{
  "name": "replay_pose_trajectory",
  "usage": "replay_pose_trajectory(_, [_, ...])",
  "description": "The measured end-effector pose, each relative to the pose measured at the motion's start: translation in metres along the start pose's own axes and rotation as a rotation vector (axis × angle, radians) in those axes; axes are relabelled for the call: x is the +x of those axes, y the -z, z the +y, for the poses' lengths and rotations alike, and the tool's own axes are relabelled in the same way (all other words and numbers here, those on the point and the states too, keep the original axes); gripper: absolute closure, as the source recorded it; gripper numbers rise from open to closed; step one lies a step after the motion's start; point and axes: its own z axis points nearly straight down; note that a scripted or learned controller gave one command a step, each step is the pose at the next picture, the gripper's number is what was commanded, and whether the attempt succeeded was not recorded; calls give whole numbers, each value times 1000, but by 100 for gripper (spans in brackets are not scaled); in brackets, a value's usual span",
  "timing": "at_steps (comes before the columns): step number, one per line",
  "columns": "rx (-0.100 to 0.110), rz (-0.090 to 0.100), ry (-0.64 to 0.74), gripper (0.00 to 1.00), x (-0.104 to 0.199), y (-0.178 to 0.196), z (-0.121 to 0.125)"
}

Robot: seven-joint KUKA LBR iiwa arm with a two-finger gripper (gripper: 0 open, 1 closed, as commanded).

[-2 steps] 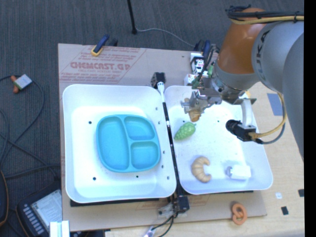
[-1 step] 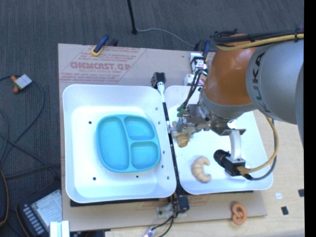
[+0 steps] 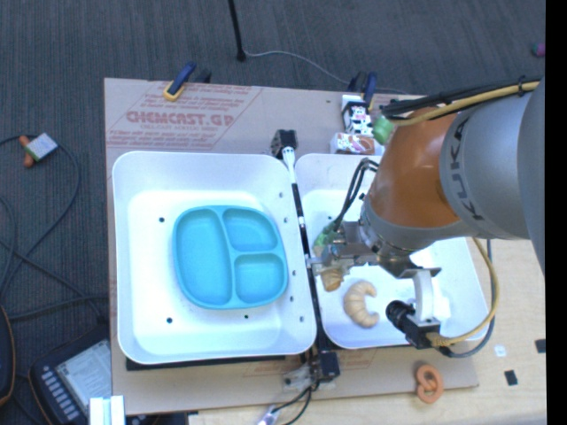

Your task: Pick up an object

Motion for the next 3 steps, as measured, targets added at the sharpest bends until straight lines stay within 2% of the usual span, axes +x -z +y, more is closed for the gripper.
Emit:
replay_pose_trajectory(2, [0, 1, 2, 100, 1, 19, 1])
replay_pose_trajectory(3, [-4, -1, 1, 100, 18, 58, 79])
